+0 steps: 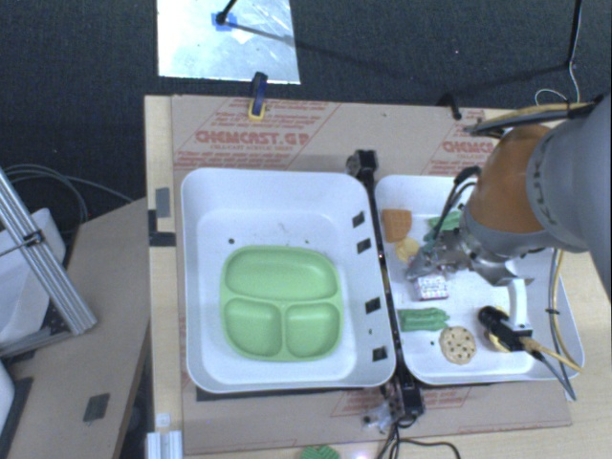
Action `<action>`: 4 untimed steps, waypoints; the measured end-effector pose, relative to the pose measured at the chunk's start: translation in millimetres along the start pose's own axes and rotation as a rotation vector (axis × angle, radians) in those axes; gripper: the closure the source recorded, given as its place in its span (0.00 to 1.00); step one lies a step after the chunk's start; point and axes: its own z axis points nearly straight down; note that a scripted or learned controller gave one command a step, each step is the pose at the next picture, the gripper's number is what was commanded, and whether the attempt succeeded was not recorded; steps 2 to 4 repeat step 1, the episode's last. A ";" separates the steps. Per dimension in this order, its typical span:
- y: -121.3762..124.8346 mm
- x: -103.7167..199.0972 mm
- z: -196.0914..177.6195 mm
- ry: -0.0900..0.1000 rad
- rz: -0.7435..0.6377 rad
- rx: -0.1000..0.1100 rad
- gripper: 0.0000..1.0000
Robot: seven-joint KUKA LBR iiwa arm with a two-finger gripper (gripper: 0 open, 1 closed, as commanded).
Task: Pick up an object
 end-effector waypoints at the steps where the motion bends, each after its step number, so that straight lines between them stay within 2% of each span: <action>1: -0.7 71.1 -94.9 0.003 -0.008 -0.007 1.00; 4: -0.7 71.1 -94.9 0.003 -0.008 -0.007 1.00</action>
